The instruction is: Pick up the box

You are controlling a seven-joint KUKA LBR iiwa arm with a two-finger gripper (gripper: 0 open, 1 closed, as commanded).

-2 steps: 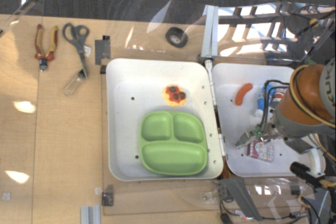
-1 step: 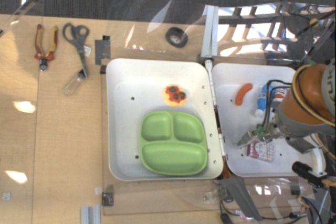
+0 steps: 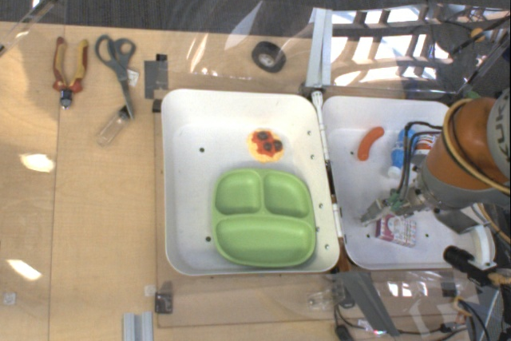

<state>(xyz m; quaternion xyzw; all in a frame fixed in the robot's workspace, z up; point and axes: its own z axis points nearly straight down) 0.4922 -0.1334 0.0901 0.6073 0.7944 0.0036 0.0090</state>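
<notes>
Two shallow white bins [image 3: 185, 172] fill the frame's middle. In the right bin's lower part lies a small flat pink-and-white printed box [image 3: 398, 231]. Just above it, the metal two-finger gripper [image 3: 385, 208] hangs spread open, holding nothing.

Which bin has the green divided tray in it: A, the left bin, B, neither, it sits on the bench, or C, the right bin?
A: the green tray lies inside the left bin, below a small pizza toy, while the right bin holds the box.
</notes>
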